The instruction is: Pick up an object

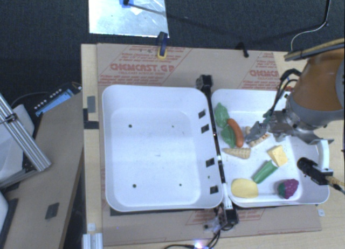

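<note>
While the arm (318, 86) reaches in from the right side, its gripper (256, 132) is low over the right bin (315, 195), just above the middle of it. The fingers are dark and thin, and they point to the left; whether they are apart or closed I cannot tell, and I see nothing clearly between them.

All the small objects are in the right bin. Near its left wall lies a green leafy piece (221, 115), and an orange carrot (235, 132) lies beside it, touching it at the lower side. Just below the gripper there is a pale yellow corn cob (237, 152), which lies almost flat with its narrow end to the left. A yellow cheese wedge (278, 156) is to the right of the corn, and a green pepper (265, 171) lies slanted under the cheese, near it. At the front edge of the bin rests a yellow lemon (245, 188), round and smooth, and further right a purple bunch of grapes (288, 188). One more pale, ribbed piece (259, 140) is right at the gripper tips, but its shape is too much hidden to name it.

The left bin (116, 188) is white with only small dark dots on its floor. Both bins stand side by side on a brown cardboard sheet (140, 67) with red print.
</note>
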Tool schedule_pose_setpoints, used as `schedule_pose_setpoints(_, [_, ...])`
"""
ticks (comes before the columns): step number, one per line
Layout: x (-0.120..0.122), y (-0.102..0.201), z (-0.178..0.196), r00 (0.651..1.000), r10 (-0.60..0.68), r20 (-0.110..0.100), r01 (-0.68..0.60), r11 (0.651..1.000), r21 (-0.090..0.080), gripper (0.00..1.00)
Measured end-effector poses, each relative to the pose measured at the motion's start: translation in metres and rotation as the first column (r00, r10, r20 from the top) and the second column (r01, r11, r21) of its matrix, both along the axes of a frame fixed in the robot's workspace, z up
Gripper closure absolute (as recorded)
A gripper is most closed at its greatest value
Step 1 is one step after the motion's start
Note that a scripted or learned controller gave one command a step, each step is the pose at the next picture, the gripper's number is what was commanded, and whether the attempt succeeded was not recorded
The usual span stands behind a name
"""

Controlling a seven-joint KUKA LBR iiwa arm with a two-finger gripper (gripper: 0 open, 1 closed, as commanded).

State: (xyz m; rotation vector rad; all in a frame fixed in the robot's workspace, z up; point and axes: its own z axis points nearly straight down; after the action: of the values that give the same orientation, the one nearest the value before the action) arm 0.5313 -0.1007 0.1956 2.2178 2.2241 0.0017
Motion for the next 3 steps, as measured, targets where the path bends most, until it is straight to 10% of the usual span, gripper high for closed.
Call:
schedule_pose_setpoints(1, [0.057, -0.032, -0.113, 1.0, -0.001, 0.009, 0.001, 1.0, -0.006, 0.0])
schedule_pose_setpoints(2, [0.059, -0.031, -0.093, 1.0, 0.0, 0.018, 0.0, 1.0, -0.006, 1.0])
schedule_pose_setpoints(3, [0.096, 0.005, -0.056, 1.0, 0.006, 0.006, -0.006, 1.0, 0.0, 1.0])
